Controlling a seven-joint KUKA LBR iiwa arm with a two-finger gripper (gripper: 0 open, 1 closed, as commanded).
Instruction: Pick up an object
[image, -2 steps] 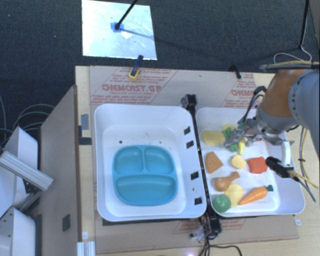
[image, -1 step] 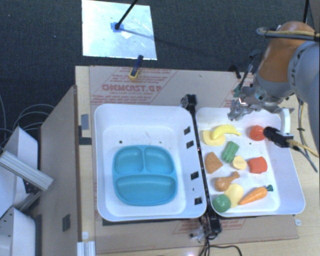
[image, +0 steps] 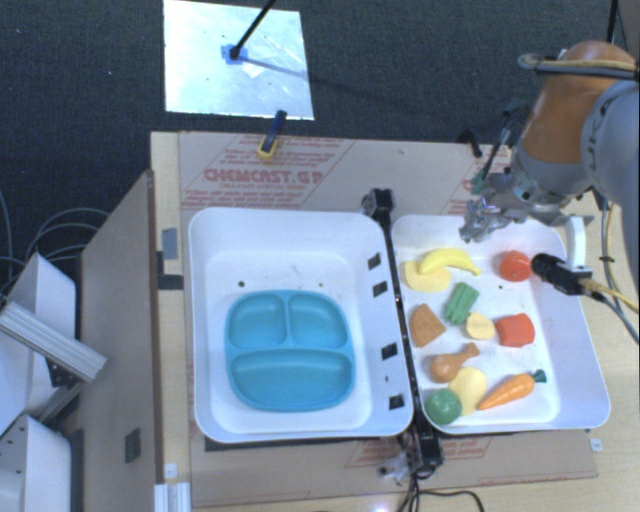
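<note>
The right bin (image: 585, 395) holds ten pieces of smooth, glossy plastic toy food, lying close together and partly touching: one curved yellow banana (image: 449, 262) resting on a pale yellow wedge (image: 424, 279), one ridged green piece (image: 460, 301), one brown wedge like a bread slice (image: 425, 325), one small pale yellow lump (image: 481, 326), one round red-orange tomato (image: 515, 265), one blocky red piece (image: 514, 329), one tan drumstick (image: 453, 362), one rounded piece that is yellow above and green below (image: 452, 393), and one tapered orange carrot with a green tip (image: 508, 390). The gripper (image: 482, 222) hangs over the far edge of this bin, just beyond the banana and apart from every item; nothing is between its fingers, and whether they are spread or closed cannot be told at this size. The left bin (image: 285, 232) holds one matte blue plate (image: 290, 349) with rounded corners, divided into three compartments, two small and one wide. Both bins are shallow white trays sitting side by side on one sheet of printed brown cardboard (image: 265, 172).
</note>
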